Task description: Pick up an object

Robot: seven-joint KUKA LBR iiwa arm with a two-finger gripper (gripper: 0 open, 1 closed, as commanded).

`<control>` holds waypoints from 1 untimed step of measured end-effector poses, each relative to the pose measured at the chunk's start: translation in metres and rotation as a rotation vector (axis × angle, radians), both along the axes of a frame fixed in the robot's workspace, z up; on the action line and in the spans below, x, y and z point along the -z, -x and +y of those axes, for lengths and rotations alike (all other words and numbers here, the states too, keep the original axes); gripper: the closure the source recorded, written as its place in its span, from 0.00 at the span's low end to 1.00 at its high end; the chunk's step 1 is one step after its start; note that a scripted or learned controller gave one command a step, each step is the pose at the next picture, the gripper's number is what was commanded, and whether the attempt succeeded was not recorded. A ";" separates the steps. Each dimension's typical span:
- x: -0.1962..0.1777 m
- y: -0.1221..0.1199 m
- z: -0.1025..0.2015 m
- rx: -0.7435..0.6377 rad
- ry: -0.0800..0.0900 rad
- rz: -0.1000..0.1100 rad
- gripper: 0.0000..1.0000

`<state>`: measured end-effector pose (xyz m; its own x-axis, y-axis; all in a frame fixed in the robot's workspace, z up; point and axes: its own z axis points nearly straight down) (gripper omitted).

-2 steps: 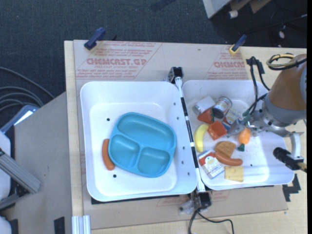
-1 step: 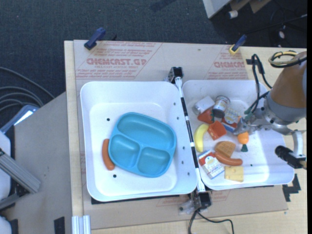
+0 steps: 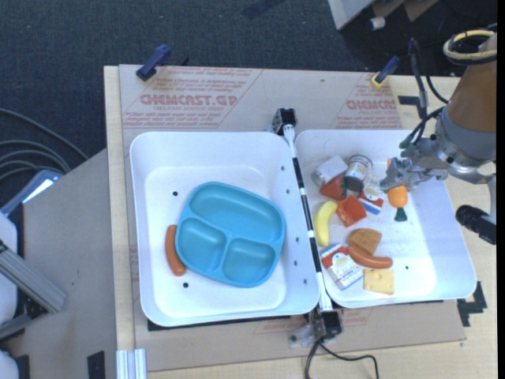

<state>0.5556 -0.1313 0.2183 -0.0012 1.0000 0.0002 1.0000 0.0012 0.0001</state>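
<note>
Orange carrot [image 3: 399, 197] lies right under claw [image 3: 397, 181], rt bin.

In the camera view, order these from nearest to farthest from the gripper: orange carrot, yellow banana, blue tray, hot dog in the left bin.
Measured from the gripper:
1. orange carrot, just below it, right bin.
2. yellow banana, right bin's left side.
3. blue tray, left bin.
4. hot dog, tray's far left.

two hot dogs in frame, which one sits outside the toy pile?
The hot dog in the left bin, alone beside the blue tray. The other hot dog lies among the right bin's toys.
</note>
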 end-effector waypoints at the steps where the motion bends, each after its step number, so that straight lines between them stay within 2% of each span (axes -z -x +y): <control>1: -0.039 0.015 0.074 0.000 0.000 0.000 1.00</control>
